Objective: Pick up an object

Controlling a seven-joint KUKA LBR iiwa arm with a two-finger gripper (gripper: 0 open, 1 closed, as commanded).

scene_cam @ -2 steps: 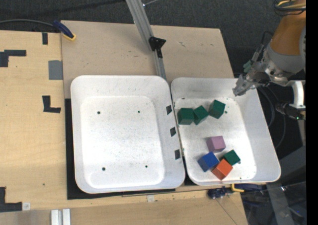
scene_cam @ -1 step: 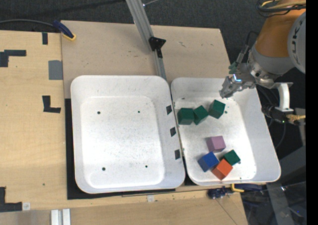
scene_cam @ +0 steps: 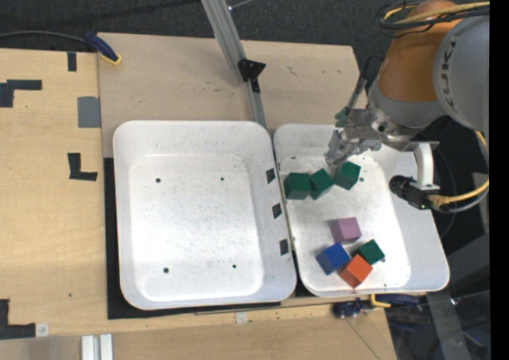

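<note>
Green blocks sit in a row in the far part of the right bin (scene_cam: 421,271): two dark green cubes (scene_cam: 308,185) touching each other, and a tilted teal-green block (scene_cam: 347,176) just right of them. Above that tilted block hangs the gripper (scene_cam: 340,158); whether it is spread or closed cannot be told. Nearer lie a purple cube (scene_cam: 345,230), a blue cube (scene_cam: 333,258), an orange cube (scene_cam: 356,271) and a small green cube (scene_cam: 371,252), clustered together. Left of them is the left bin (scene_cam: 127,152)
</note>
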